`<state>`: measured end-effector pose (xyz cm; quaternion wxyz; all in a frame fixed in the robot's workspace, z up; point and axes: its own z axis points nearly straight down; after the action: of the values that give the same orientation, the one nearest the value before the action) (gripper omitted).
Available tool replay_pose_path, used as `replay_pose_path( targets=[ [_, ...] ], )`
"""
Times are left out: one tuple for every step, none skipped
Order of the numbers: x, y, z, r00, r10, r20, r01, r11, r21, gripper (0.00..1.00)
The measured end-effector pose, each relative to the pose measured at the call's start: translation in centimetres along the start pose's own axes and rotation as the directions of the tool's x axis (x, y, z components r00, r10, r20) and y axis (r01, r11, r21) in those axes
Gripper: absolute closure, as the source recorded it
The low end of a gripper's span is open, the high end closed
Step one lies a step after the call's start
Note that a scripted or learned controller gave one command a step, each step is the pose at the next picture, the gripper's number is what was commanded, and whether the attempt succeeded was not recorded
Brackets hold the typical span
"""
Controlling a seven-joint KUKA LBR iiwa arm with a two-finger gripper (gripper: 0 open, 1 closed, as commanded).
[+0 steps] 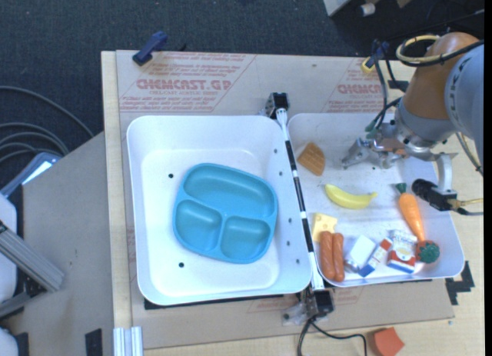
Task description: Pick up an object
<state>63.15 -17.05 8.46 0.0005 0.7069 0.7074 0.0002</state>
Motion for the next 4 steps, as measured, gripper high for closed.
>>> replay_pose_path(
  targets=[
    [0.0,0.1,-1.0,1.000,-0.001,0.001,0.001,1.000,-0.002,1.00],
    [0.1,0.1,-2.0,1.000,-0.001,0.001,0.001,1.000,-0.004,1.00],
    [0.1,0.2,-3.0,1.000,-0.002,0.002,0.002,1.000,-0.006,1.00],
    [0.1,0.2,-4.1,1.000,-0.002,0.003,0.002,1.000,-0.007,1.00]
  ],
)
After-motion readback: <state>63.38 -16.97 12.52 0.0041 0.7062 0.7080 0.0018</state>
